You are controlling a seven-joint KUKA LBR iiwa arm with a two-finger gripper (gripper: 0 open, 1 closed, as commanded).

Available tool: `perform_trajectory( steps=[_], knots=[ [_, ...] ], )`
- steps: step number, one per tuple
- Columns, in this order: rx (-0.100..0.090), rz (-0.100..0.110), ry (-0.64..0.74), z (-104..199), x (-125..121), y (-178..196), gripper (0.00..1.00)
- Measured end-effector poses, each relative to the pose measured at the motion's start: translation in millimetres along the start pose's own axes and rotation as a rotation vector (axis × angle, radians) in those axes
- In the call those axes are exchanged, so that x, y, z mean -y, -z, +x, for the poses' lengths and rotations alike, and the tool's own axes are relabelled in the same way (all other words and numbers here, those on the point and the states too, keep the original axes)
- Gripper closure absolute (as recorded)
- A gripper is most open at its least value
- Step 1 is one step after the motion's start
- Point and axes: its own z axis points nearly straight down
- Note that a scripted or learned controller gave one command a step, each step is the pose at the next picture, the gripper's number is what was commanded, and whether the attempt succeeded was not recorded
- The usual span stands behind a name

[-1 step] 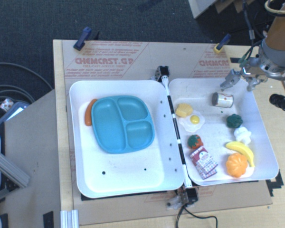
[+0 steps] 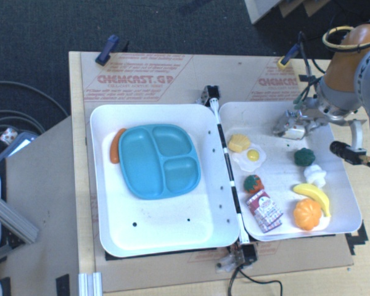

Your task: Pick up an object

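Broccoli (image 2: 304, 156), mid-right of the frame, looks light, stiff and knobbly, best pinched across its crown; gripper (image 2: 288, 130) jaw state I cannot tell.

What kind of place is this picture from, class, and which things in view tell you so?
Most likely a robot test bench in a lab, not a kitchen. A robot arm reaches over two white bins; the food is toys, such as a banana; clamps pin a board to the bench.

Grey arm (image 2: 357, 79), orange band, metallic tool (image 2: 290, 128).
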Motion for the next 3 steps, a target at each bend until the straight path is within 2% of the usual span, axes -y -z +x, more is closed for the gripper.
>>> perform_trajectory(
  steps=[1, 2, 3],
  knots=[
    [0.006, -0.007, 0.001, -1, -2, 14, 1.0],
    [0.009, -0.008, -0.001, 69, -3, 145, 1.0],
    [0.008, -0.005, -0.002, 135, 67, 166, 1.0]
  ],
)
